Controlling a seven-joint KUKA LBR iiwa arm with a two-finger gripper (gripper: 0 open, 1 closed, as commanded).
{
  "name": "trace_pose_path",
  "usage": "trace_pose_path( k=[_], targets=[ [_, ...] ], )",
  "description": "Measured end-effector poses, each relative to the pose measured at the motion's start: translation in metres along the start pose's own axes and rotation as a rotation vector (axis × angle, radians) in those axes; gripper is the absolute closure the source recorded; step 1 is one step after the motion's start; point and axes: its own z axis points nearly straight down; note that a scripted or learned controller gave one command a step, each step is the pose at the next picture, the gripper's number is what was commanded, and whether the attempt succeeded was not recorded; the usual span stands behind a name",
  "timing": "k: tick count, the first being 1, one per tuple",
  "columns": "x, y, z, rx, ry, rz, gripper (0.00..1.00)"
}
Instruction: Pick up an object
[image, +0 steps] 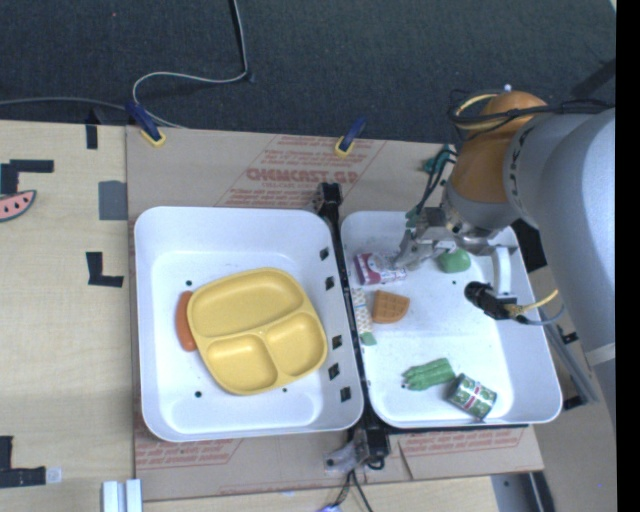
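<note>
- The grey arm (560, 190) with its orange band (482, 165) reaches in from the right and bends down over the far part of the right bin (520, 395)
- The gripper (408, 252) hangs low over that bin's far left area, just beside a small red and white packet (369, 268); whether it is open or closed cannot be told from here, and nothing can be seen held by it
- A green rounded piece (455, 261) lies just right of the gripper, close under the wrist
- An orange-brown wedge (389, 306) lies in the bin nearer the camera than the packet, close to the wall between the two bins
- A small pale patterned item (359, 313) sits against that dividing wall, just left of the wedge
- Toward the near edge of the right bin lies a green lumpy object (428, 374), and just beside it on the right a small can (470, 395) lies on its side
- The left bin (165, 240) holds a yellow three-compartment tray (258, 328), set at a slant
- An orange-red object (184, 321) peeks out from under the tray's left edge
- Both bins sit on a cardboard sheet (230, 170) laid on the desk (60, 300)
- Two yellow and blue clamps (148, 126) hold the cardboard's far edge
</note>
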Motion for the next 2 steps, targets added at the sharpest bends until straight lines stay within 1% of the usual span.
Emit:
trace_pose_path(
  k=[1, 2],
  targets=[
    [0.0, 0.0, 0.0, 0.0, 0.0, 0.0, 0.0],
    [0.009, -0.017, 0.02, -0.003, -0.003, 0.002, 0.0]
  ],
)
